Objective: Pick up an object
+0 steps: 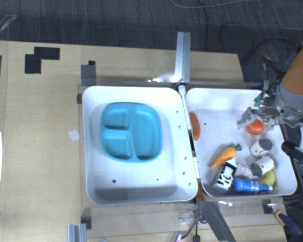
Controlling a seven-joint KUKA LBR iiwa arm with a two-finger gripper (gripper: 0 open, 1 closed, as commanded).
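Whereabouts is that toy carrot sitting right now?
The carrot lies in the right bin, near its middle, tilted with its green tip toward the upper right, just above a black-and-white block and a blue bottle.

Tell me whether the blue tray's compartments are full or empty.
Empty. The blue tray in the left bin shows bare blue in all its compartments.

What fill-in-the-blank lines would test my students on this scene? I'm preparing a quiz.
1. The blue tray lies in the ___ bin.
2. The toy carrot is coloured ___.
3. The gripper hovers over the ___ bin.
4. The bottle is coloured ___.

Missing words: left; orange; right; blue.
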